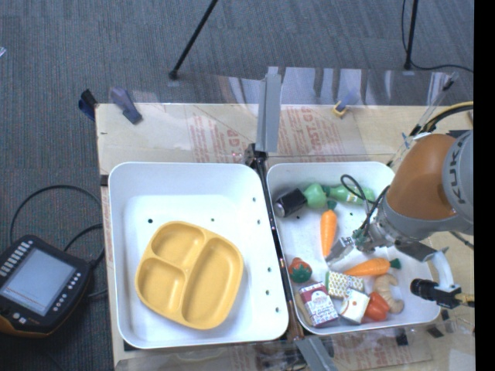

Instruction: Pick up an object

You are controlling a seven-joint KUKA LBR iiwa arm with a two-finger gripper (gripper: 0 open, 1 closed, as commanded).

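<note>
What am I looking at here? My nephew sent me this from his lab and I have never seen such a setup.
This is one picture from a camera fixed above a bench, looking down at a slant. The grey and orange shape at the right is a robot arm; its gripper hangs low over the right bin. That bin holds toy food: an upright carrot, a second carrot lying flat, a strawberry, small printed boxes and a green piece beside a black object. The left bin holds a yellow divided plate. I cannot see anything gripped. The screen at the far left is a handheld control pad.
</note>
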